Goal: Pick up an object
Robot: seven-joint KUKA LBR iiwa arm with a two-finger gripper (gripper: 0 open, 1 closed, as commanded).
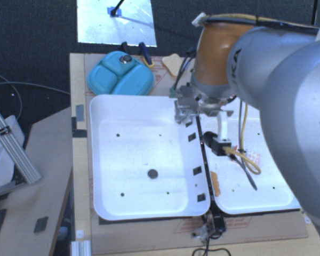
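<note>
blue dish (120,74) at rear | shiny sheet (116,14) beyond it | metal rail (10,143) far left

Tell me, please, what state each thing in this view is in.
Small dark round disc: lying flat on the floor of the left-hand white bin, apart from its walls.
Orange-brown oblong piece: lying in the right-hand white bin, close to the wall between the bins.
Light blue plastic divided tray: resting behind the left-hand bin, outside both.
Gripper: over the bins' dividing wall, towards the back; nothing seen held.
</note>
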